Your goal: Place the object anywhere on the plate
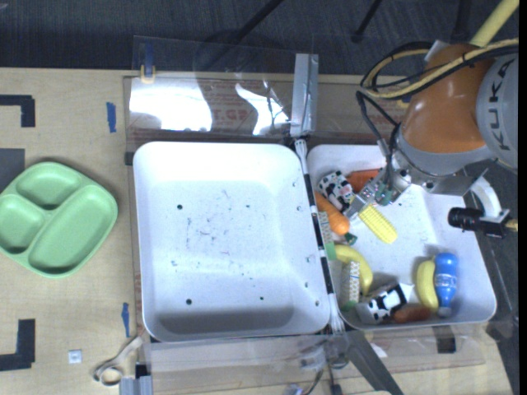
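Note:
The green three-section plate (56, 218) lies on the bench to the left of both bins. My gripper (375, 194) hangs over the upper left part of the right bin (478, 303), under the orange wrist band. It sits between a black-and-white cow toy (334, 189) and a yellow corn cob (379, 224). An orange carrot (334, 217) lies just left of it, by the bin's left wall. I see nothing clearly held.
The right bin also holds a banana (354, 258), a second banana (425, 281), a blue bottle (445, 277) and another cow toy (385, 302). The left bin (148, 220) stands between the gripper and the plate. A clear panel (214, 97) rises behind it.

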Controlling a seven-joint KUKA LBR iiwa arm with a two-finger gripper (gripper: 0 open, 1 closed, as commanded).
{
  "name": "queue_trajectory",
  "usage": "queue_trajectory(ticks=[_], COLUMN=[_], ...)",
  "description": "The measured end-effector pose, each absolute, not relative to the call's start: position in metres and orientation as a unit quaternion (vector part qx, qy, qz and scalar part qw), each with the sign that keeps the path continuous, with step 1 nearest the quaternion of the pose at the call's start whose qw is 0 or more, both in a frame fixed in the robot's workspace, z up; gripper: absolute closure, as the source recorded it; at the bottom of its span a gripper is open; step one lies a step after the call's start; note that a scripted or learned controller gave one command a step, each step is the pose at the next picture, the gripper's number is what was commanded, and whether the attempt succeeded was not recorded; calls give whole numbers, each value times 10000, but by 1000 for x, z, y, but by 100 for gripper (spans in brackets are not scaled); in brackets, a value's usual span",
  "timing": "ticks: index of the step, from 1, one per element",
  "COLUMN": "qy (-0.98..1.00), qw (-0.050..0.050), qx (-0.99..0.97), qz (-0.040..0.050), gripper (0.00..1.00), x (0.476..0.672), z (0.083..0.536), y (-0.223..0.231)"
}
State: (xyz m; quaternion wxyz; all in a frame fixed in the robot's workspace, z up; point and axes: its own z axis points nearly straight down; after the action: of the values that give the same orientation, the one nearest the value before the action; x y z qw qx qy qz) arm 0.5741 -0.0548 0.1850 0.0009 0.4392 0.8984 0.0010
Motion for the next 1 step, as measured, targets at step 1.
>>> queue_trajectory(ticks=[1], qy=[8796], qw=[-4], qx=[4758], qz=[6], gripper=[100], x=[522], z=[185], y=[-24])
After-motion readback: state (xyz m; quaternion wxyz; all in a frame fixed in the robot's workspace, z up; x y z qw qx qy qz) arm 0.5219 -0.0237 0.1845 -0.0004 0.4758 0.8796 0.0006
